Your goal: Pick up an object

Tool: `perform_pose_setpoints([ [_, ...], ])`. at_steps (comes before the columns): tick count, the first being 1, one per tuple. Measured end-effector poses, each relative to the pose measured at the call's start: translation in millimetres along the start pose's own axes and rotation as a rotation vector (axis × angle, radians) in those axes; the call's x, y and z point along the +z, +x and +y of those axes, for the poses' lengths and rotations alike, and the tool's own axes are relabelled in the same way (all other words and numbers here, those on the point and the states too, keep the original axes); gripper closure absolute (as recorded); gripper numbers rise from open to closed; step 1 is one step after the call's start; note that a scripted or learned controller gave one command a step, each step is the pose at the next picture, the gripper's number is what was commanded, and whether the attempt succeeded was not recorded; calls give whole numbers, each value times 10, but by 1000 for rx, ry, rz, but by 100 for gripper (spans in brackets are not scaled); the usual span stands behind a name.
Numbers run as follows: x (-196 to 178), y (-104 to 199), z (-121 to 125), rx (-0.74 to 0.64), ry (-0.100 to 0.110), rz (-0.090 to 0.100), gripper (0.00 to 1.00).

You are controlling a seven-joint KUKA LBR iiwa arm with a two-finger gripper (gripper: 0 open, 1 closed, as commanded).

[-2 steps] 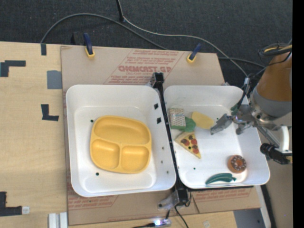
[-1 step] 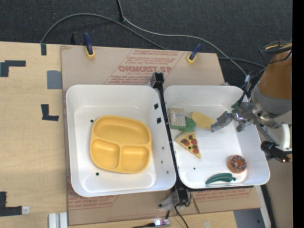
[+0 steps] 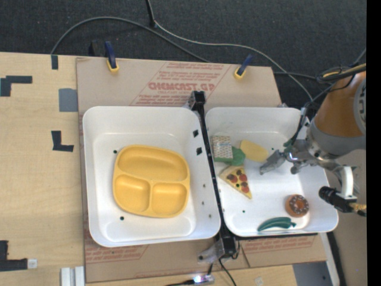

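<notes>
The right bin (image 3: 262, 117) holds a pizza slice toy (image 3: 237, 179), a yellow lemon-like piece (image 3: 255, 151), a green block with a checked top (image 3: 226, 149), a chocolate doughnut (image 3: 296, 205) and a green pepper (image 3: 276, 223). My gripper (image 3: 281, 162) hangs over the bin's right half, just right of the yellow piece and above the doughnut. Its fingers (image 3: 269, 163) stand apart with nothing between them.
A yellow divided plate (image 3: 152, 180) lies in the left bin (image 3: 95, 159). A black divider (image 3: 205, 154) runs between the bins. Two clamps (image 3: 111, 58) hold the cardboard at the back, and cables (image 3: 178, 34) cross the dark floor behind.
</notes>
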State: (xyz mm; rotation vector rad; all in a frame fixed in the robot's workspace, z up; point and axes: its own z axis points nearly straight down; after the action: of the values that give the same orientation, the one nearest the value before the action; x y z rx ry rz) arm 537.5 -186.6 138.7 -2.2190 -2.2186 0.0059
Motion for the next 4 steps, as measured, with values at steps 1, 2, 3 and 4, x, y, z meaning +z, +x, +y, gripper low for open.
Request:
perform_pose_setpoints([
  [1, 529, 5, 0, -1, -4, -1, 0],
  [2, 394, 2, 10, -2, -7, -3, 100],
  [3, -42, -24, 62, -1, -8, -1, 100],
  [4, -462, -5, 56, -2, -7, 0, 100],
])
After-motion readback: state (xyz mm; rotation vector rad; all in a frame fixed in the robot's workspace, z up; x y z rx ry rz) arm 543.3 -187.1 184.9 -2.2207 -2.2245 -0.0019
